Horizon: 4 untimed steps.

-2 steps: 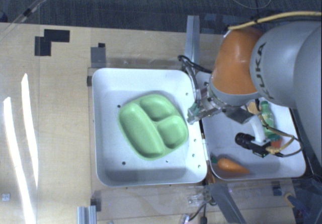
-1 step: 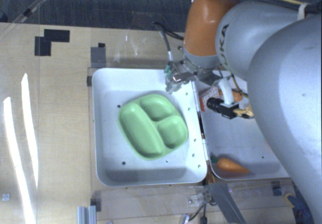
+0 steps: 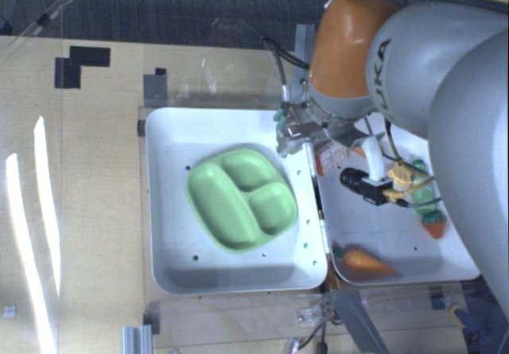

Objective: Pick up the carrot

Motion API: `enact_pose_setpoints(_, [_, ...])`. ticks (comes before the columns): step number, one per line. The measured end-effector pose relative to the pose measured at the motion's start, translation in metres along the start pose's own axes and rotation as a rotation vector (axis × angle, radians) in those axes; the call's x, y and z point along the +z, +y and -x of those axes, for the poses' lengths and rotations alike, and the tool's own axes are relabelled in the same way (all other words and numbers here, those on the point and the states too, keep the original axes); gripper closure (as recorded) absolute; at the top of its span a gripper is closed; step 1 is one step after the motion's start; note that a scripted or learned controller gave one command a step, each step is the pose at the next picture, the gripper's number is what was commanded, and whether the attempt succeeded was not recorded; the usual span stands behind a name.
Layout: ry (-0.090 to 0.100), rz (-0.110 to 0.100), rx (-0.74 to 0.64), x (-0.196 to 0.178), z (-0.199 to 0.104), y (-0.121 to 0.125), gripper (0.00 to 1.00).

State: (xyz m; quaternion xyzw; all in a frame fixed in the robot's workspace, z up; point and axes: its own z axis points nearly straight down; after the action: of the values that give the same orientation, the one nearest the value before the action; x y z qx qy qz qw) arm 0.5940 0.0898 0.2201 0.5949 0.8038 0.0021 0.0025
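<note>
The carrot (image 3: 367, 262) lies against the right bin's (image 3: 413, 273) near wall, at six o'clock from the end effector (image 3: 296, 131). Whether the end effector grips anything cannot be told. Open floor separates them.

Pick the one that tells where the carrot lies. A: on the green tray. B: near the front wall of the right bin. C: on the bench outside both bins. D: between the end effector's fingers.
B: the carrot lies on the floor of the right bin by its front wall, apart from the green tray in the left bin.
</note>
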Motion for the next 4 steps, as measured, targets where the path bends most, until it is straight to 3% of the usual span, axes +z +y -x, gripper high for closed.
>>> enact_pose_setpoints(1, [0.0, -0.001, 0.102, 0.012, 0.018, 0.019, 1.0])
enact_pose_setpoints(2, [0.002, -0.005, -0.001, 0.116, -0.031, 0.046, 1.0])
enact_pose_setpoints(3, [0.001, -0.001, 0.377, 0.02, -0.063, 0.026, 1.0])
enact_pose_setpoints(4, [0.0, 0.005, 0.368, 0.009, -0.064, 0.028, 1.0])
